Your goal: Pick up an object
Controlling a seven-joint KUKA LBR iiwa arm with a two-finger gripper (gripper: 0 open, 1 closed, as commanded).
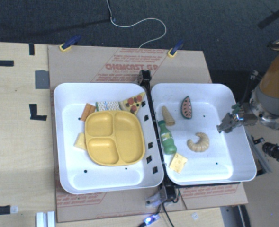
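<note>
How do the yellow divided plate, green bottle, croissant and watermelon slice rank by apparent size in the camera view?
1. yellow divided plate, by far
2. green bottle
3. croissant
4. watermelon slice
Bottle and croissant look close; that order is unsure.

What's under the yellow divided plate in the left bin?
Toy food pieces poke out from beneath the yellow plate: an orange piece, a pizza slice, a pale yellow wedge. Anything fully beneath it is hidden.

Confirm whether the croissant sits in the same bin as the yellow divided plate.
No. The croissant lies in the right bin, while the yellow divided plate sits in the left bin.
</note>
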